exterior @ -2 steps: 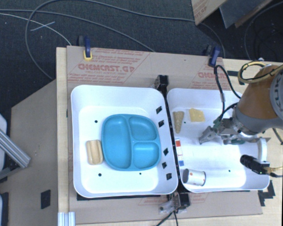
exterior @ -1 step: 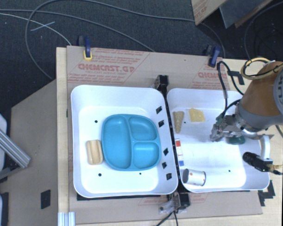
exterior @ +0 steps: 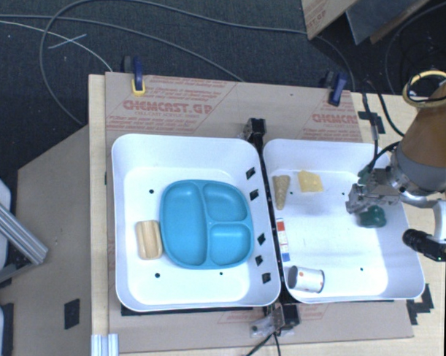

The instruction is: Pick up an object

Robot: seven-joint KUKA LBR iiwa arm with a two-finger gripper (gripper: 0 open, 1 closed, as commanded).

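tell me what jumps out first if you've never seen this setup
The blue plate filling the left bin, with a tan block just left of it. Then the arm's gripper at the right bin's far side, low over a green thing.

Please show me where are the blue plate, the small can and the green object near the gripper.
blue plate [exterior: 205, 224]: camera view, on the divider between its compartments.
small can [exterior: 307, 279]: camera view, on the middle of its silver side.
green object [exterior: 373, 216]: camera view, on its visible top, just below the gripper.

Grey arm [exterior: 420, 169] with orange band [exterior: 431, 130], metal fingers [exterior: 362, 197].
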